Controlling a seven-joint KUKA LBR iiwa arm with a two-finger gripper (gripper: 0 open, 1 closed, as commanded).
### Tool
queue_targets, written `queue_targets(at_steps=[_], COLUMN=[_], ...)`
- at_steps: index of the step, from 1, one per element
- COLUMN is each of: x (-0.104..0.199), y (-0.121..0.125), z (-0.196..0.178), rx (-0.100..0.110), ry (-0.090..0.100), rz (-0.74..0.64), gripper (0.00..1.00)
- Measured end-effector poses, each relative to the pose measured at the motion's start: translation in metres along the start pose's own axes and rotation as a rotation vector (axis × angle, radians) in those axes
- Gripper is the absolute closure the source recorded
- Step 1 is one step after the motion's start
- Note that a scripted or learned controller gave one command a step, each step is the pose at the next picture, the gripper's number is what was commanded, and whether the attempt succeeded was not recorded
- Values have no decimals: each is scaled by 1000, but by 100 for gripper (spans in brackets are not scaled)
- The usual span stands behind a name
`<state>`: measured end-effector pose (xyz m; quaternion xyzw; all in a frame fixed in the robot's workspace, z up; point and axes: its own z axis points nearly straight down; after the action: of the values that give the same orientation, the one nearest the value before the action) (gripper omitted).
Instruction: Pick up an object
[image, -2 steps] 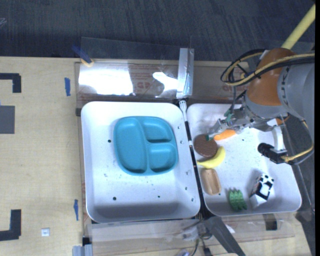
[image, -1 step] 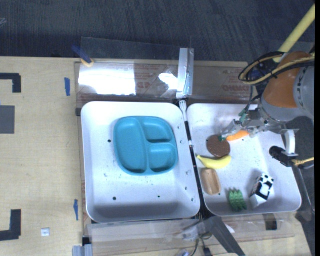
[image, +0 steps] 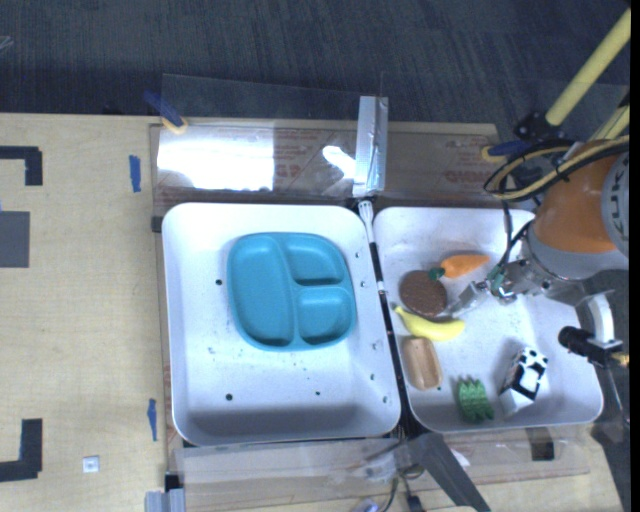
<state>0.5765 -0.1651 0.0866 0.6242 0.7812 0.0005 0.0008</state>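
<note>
In the right bin (image: 560, 330) lie several toy foods: an orange carrot (image: 464, 265), a round brown patty (image: 423, 292), a yellow banana (image: 432, 325), a tan bun (image: 421, 362), a green piece (image: 475, 398) and a black-and-white cow figure (image: 527, 374). My gripper (image: 468, 296) reaches in from the right and sits low in this bin, just right of the patty, below the carrot and above the banana's right end. I see no object lifted off the bin floor.
The left bin (image: 190, 330) holds a blue divided plate (image: 292, 288). A raised divider (image: 380, 300) separates the two bins. The arm's orange band (image: 575, 215) and cables (image: 530, 165) hang over the right bin's far right corner.
</note>
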Motion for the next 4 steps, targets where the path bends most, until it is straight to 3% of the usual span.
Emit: queue_targets(at_steps=[1, 2, 3, 4], x=[-11, -18, -26, -28], y=[-27, -48, -94, -76], z=[-85, -40, -6, -2], rx=[-3, 4, -3, -4], ry=[-2, 3, 8, 7], rz=[308, -46, -25, -64], gripper=[0, 0, 0, 0])
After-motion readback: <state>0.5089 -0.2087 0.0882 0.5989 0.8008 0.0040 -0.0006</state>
